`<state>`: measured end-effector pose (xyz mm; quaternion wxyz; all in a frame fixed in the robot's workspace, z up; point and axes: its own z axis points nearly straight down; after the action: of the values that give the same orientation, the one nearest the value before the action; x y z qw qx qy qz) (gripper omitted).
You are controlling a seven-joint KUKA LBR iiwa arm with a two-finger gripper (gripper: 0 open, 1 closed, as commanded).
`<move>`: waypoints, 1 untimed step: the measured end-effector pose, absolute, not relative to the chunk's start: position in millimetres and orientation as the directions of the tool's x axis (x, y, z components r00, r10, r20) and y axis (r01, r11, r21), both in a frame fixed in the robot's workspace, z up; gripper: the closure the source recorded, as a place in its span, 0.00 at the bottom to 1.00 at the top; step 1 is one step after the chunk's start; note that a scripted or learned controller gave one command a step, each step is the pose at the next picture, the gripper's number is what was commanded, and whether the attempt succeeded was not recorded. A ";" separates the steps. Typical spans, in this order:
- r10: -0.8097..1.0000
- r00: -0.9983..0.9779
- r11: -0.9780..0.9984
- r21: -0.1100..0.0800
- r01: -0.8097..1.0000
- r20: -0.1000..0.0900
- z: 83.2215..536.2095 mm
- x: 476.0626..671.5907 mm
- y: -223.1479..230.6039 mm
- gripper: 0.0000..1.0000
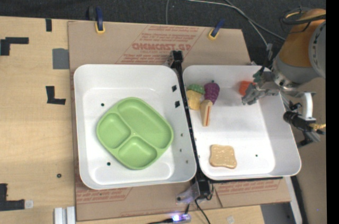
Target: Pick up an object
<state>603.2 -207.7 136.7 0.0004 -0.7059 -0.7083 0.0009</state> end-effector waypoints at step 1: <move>1.000 -0.001 0.001 0.002 1.000 -0.001 179.4 603.5 -210.3 1.00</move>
<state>603.5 -210.3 179.4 -0.0012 -0.7067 -0.7075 -0.0006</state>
